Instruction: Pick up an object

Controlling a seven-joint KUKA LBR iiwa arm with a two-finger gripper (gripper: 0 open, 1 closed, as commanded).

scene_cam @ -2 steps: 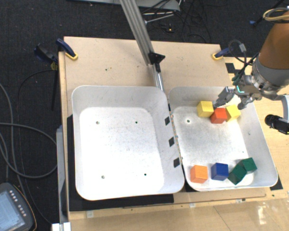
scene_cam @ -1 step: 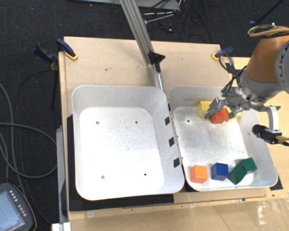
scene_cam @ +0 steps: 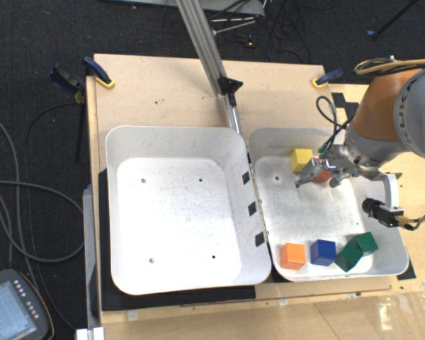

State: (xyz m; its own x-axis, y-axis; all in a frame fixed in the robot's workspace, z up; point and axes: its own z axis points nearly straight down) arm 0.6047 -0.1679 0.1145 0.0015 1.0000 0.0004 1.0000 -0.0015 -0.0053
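Note:
My gripper [scene_cam: 318, 178] hangs low over the upper part of the right bin [scene_cam: 382, 268], its two dark fingers spread apart. A yellow block [scene_cam: 301, 159] lies just up and left of it, close to the left finger [scene_cam: 301, 180]. A small reddish patch shows between the fingers at the gripper's base; I cannot tell what it is. Along the bin's near edge lie an orange block [scene_cam: 292, 255], a blue block [scene_cam: 324, 251] and two green blocks [scene_cam: 358, 250] pressed together.
The left bin [scene_cam: 120, 147] sits beside the right one, with black clips on the shared rim. A slanted metal pole [scene_cam: 202, 37] comes down to the bins' far junction. Clamps hold the wooden bench's corners. Cables trail from the arm at the right.

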